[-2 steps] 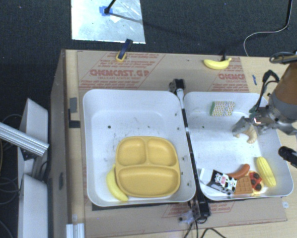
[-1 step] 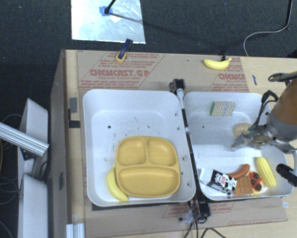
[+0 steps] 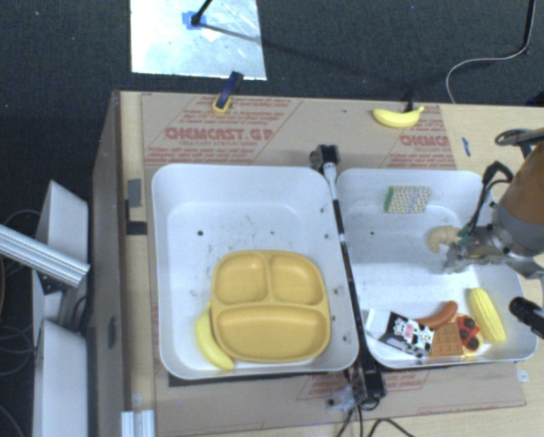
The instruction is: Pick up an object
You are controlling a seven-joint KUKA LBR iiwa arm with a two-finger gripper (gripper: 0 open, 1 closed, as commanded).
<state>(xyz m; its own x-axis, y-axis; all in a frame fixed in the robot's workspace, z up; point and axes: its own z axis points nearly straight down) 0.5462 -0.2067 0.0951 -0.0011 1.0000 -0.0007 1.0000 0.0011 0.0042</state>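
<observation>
Gripper (image 3: 458, 255) sits low in the right bin (image 3: 374, 198), touching a pale lump (image 3: 438, 238), seemingly placed to grasp it; jaw state cannot be told.

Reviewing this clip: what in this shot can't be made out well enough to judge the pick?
- Pincer: small and blurred in the camera view, its tips hard to separate from the beige lump beside it; contact unclear.
- Arm: cut off by the right edge.
- Left-bin banana: partly hidden under the yellow divided plate.
- Pile at the right bin's front edge: items overlap; the black-and-white piece is too small to identify.
</observation>
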